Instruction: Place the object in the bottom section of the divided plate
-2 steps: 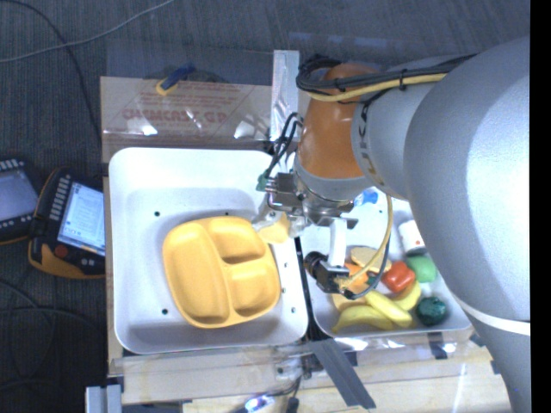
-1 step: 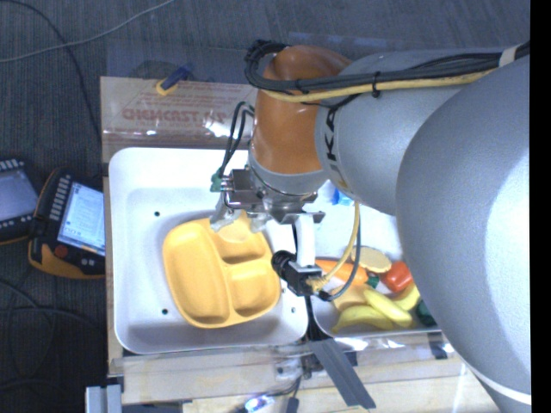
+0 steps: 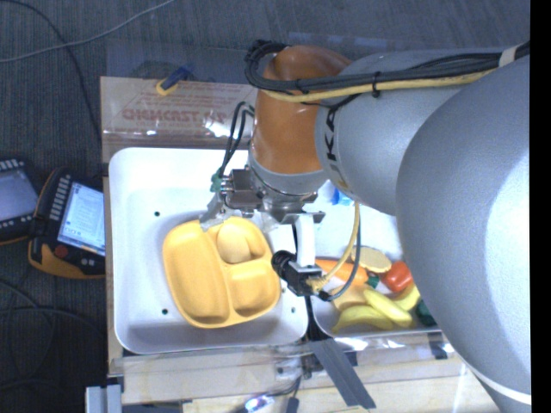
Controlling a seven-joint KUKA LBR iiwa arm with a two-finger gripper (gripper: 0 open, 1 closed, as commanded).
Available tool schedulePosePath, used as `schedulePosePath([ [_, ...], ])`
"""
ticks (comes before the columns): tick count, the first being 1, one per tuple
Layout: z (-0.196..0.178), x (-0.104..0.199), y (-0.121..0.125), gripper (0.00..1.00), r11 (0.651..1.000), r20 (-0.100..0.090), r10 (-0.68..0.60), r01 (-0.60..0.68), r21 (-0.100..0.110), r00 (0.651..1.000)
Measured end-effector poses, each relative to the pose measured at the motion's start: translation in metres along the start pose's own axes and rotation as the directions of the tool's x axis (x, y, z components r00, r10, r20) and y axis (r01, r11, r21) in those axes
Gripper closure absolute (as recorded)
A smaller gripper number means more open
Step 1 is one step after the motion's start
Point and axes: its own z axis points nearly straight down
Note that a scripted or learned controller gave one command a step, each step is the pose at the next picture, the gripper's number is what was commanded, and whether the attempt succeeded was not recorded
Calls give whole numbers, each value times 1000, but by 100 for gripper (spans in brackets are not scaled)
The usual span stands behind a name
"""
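Arm: the grey arm with its orange band (image 3: 288, 101) reaches in from the right and hangs low over the left bin (image 3: 138, 231).
Gripper: the gripper (image 3: 245, 213) sits right above the upper right part of the divided plate; whether its jaws are wide or narrow I cannot tell, the wrist hides them.
Divided plate: the yellow divided plate (image 3: 207, 282) lies tilted in the left bin, toward that bin's right side.
Object: a pale, rounded object (image 3: 234, 243) rests in the plate's upper right section, directly under the wrist and just beside the gripper; I cannot tell if the two touch.
Right bin: the right bin (image 3: 323, 325) holds toy food, including a banana (image 3: 379, 308) and a red pepper (image 3: 398, 276).
Left of the bench: a handheld control pendant (image 3: 73, 226) lies on the floor.
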Motion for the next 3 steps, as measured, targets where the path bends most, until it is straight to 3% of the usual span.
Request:
schedulePosePath([
  [1, 112, -26, -5, 0, 973, -8, 229, -229, -10, 973],
  [2, 103, -21, -4, 100, 975, -15, 221, -221, -8, 975],
  [3, 51, -159, -42, 100, 991, 1, 137, -137, 1, 991],
])
